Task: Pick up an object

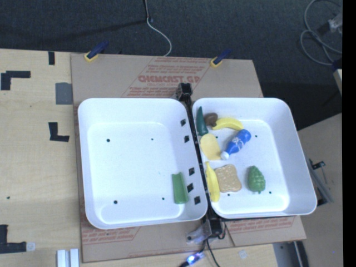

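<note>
Resting on a cardboard-covered bench (167, 77), 2 white bins, left bin (92, 149) holding 1 green block (178, 188) near its right wall, right bin (289, 149) holding banana (227, 123), blue bottle (236, 143), toast slice (227, 178), green leafy piece (256, 179), gripper state cannot be told.

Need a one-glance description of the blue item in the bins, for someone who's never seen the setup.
Start at the right-hand white bin, the one crowded with toys. Near its middle lies a blue bottle with a white cap, tilted, just below the yellow banana and above the tan bread slice. It is the lone blue thing among yellow, green and brown pieces.
</note>
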{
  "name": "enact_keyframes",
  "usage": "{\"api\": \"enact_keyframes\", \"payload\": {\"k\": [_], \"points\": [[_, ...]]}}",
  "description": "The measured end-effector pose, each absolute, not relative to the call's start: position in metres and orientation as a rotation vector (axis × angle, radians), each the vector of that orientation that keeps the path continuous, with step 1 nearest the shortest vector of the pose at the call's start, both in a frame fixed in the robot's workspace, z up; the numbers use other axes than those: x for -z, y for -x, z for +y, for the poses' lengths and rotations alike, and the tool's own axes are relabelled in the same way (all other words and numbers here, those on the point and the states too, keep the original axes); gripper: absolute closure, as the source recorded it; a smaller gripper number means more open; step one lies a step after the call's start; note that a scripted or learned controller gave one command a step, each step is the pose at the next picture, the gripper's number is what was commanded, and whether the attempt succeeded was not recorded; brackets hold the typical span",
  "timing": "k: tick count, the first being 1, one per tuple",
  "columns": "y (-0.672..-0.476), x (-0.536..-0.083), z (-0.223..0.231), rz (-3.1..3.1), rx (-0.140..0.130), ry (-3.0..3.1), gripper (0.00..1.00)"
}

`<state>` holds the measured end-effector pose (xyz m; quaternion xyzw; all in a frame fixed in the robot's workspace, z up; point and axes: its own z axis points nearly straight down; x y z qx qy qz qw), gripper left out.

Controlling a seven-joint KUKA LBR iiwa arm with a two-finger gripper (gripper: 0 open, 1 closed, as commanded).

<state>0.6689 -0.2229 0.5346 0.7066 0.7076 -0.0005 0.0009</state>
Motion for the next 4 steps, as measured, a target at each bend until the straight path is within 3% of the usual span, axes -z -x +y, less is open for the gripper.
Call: {"api": "enact_keyframes", "payload": {"k": [1, 2, 3, 4], "points": [[-0.669, -0.535, -0.223, 2.222, 0.003, -2.219, 1.0], [-0.666, -0.26, -0.216, 2.232, 0.016, -2.233, 1.0], [-0.674, -0.106, -0.176, 2.21, -0.016, -2.206, 1.0], [-0.674, -0.114, -0.175, 2.212, -0.018, -2.205, 1.0]]}}
